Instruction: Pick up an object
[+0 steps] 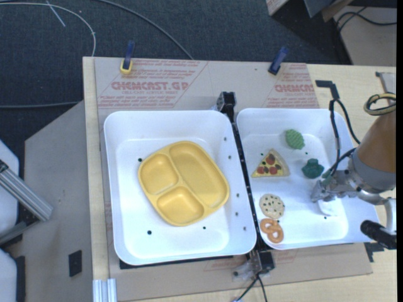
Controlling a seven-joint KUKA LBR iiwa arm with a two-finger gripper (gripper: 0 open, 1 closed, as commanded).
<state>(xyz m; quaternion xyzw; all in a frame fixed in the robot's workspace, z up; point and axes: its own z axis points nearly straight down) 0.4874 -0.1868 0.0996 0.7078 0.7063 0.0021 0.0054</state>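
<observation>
The scene is viewed by a single fixed camera, set above the tabletop point(315, 266) and aimed downward at a slant. Both white bins are taken in whole: the left bin point(126, 187) sits near the middle of the frame and the right bin point(315, 228) toward the right side. The far edge of the tabletop is seen near the top, with dark floor point(189, 17) beyond it. The distance is moderate, so small items are seen without fine detail. The arm point(381, 153) is cut off at the right.

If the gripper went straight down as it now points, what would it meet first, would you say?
Probably the bare white floor of the right bin; the gripper hangs below the dark green toy, though depth is unclear.
</observation>
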